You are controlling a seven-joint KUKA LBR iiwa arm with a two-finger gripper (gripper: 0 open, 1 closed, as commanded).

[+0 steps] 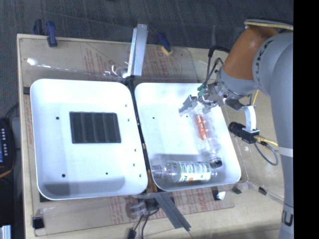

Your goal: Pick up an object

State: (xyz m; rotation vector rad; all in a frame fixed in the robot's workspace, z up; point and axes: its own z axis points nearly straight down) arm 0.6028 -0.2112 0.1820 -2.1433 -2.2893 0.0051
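A clear bottle (pixel 183 171) lies along the right bin's (pixel 159 133) near wall. Beyond it lies a clear tube (pixel 205 131) with orange contents. The gripper (pixel 198 102) hovers at the tube's far end; finger spacing unclear.

Gripper (pixel 192 105) above right bin (pixel 164 133), two bottles (pixel 185 171)
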